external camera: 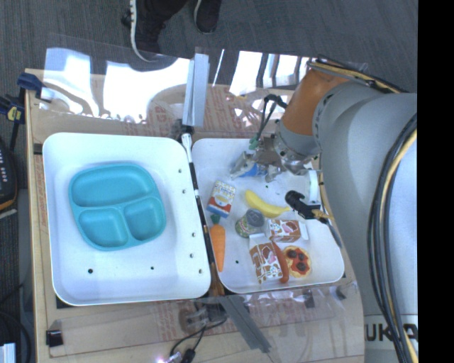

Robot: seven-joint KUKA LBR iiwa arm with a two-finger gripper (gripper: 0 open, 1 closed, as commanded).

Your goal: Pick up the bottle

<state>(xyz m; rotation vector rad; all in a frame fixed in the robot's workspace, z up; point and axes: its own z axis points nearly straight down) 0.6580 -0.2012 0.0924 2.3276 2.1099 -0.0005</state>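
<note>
Lying in the far part of the right bin, beyond the banana, the bottle is seen just left of the gripper; its grip state cannot be told; the bottle's long axis is unclear.

- Looking down on a dark grey ribbed carpet floor across the top and down the left side.
- Up top, a pair of black shoes with white soles, standing on that carpet.
- Below, a pale plywood bench top, printed lettering faintly visible on the wood.
- Across the far edge, a clear glossy plastic sheet throwing back bright white glare from overhead light.
- In the middle of that edge, an upright grey metal bar, tilted slightly.
- At left, black clamps and cables hugging the bench edge.
- Down front, a grey metal bracket with loose wires.
</note>
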